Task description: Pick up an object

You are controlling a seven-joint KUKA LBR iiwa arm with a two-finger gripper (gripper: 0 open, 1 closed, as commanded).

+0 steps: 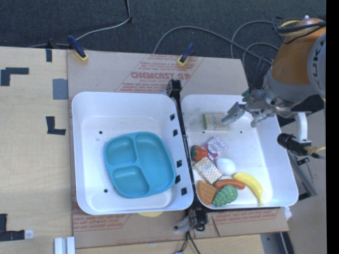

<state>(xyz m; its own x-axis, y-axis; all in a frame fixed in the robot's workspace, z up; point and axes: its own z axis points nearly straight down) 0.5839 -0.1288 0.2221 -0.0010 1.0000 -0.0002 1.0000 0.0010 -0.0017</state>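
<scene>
On the far left, the wooden bench (32, 157) carries black tape marks. Next comes the cardboard sheet (153, 75) under both bins, printed in red with what reads as "CHEMCAST GP"; two blue-and-yellow clamps (78, 48) pin its far edge. The left bin (92, 107) holds a blue divided plate (139, 163), lying flat towards the near side.

In the right bin (275, 163), the toys crowd the near left part: a red tomato-like piece (199, 152), a pink-and-white wrapped packet (216, 145), a checkered cracker box (207, 169), a white egg (226, 166), a hot dog (229, 183), a green bumpy piece (225, 196), a waffle-like wedge (205, 191) and a yellow banana (251, 186).

Apart from them, near the far wall, lies a small green-edged patterned block (214, 121). My pincer (243, 118) hangs just right of it, fingers spread, one tip (229, 116) at the block's right end, nothing pinched between them. Nothing lies between me and that block.
</scene>
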